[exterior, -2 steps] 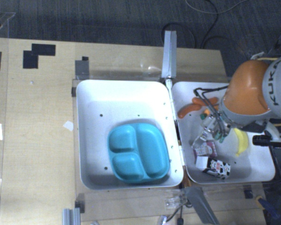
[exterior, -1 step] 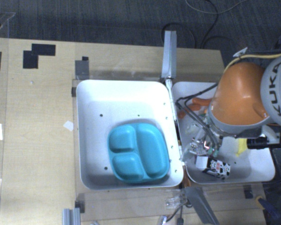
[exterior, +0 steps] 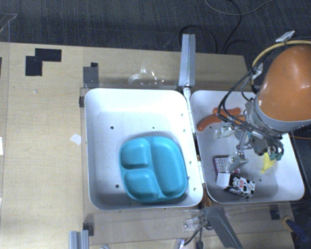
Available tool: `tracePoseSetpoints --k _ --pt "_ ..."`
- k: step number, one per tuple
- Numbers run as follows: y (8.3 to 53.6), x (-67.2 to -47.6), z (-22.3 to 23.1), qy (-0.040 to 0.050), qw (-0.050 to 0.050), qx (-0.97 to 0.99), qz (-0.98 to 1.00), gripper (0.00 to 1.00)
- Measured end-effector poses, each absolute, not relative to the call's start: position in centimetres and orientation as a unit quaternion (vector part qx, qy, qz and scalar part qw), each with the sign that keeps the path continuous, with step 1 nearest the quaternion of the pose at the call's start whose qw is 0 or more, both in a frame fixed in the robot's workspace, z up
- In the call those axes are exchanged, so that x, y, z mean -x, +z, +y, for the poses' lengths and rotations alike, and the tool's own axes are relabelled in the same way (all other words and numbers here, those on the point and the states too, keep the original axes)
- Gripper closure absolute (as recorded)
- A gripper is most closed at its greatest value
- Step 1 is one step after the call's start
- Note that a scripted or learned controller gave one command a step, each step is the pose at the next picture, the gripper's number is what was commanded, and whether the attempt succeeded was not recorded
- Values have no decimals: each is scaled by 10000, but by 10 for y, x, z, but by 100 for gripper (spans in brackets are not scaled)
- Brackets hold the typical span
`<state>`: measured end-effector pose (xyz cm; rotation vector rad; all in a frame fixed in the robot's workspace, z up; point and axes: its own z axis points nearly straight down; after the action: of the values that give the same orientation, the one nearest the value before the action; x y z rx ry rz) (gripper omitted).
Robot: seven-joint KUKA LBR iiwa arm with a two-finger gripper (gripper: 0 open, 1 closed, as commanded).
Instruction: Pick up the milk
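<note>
Dark carpet (exterior: 93,9) is seen beyond a pale wooden worktop (exterior: 36,154), on which two white bins are set side by side. The gripper (exterior: 238,158) is hung low over the middle of the right bin (exterior: 282,188), beneath the arm's orange band (exterior: 293,87). Whether it is spread or pressed together cannot be told, since it is small and blurred against the bin floor, and nothing is seen held in it.

The milk (exterior: 242,186), a small carton patterned in black and white, is found just at 6 o'clock from the gripper, near the bin's front wall and apart from it. It is laid flat, its long axis running roughly from 9 to 3 o'clock. Which end is the top cannot be made out, and its print is too small to be read.

A small box (exterior: 221,165) with a dark red face is placed at 8 o'clock from the gripper, its lettering illegible. A yellow object (exterior: 268,164) is seen at 3 o'clock and an orange one (exterior: 207,122) at 10 o'clock, partly covered by cables.

A blue divided plate (exterior: 153,167) is held in the left bin (exterior: 109,113).
</note>
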<state>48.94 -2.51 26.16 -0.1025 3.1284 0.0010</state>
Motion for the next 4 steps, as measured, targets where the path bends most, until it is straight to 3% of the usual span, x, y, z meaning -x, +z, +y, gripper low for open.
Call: tracePoseSetpoints --k 1,2,3,4 --pt "185 -497 -65 -1 40 1112 9938 0" --pt "185 -495 -56 5 34 378 9993 0" --pt "186 -525 -5 8 44 152 9999 0" --pt "116 -512 -99 -2 31 1254 9921 0"
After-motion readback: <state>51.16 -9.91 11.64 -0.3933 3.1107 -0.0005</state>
